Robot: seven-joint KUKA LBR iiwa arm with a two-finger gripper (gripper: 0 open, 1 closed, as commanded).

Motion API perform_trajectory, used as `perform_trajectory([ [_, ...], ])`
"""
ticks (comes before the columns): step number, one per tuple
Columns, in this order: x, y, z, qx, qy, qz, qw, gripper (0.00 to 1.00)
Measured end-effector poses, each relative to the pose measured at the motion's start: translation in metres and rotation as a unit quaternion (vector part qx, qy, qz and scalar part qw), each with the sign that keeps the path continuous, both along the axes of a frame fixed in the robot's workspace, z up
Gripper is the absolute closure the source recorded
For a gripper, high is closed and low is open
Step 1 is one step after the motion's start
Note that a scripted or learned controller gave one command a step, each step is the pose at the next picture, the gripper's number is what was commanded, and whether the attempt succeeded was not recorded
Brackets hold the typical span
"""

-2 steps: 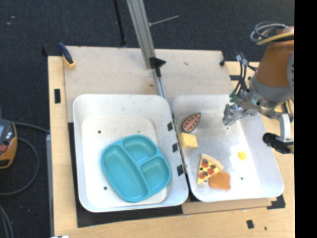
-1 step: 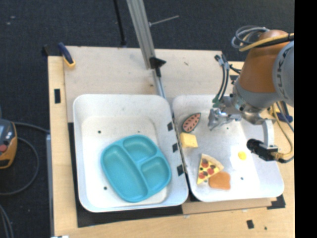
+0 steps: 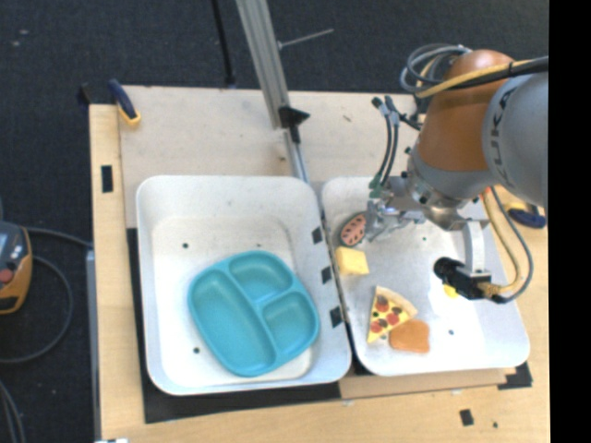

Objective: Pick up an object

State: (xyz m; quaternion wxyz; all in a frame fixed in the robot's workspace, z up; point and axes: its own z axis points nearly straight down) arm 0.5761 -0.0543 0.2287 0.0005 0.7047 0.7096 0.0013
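**Toy food waits in the right bin**

Camera view: the gripper (image 3: 377,221) hovers low at the right bin's (image 3: 503,340) upper left, just beside a round reddish toy piece (image 3: 352,230); whether its jaws are wide or narrow I cannot tell. A yellow block (image 3: 352,263), pizza slice (image 3: 387,315) and orange piece (image 3: 410,338) lie nearby. All look light, stiff and smooth plastic; the block's flat opposite sides probably offer the surest hold.

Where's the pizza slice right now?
The pizza slice lies in the right-hand bin, toward its near left part, touching an orange round piece on its right and just below the yellow block.
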Motion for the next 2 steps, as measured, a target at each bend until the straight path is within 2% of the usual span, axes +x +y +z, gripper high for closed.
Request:
perform_trajectory([
  [2, -0.031, 0.104, 0.022, 0.0008, 0.001, 0.001, 1.0, 1.0],
])
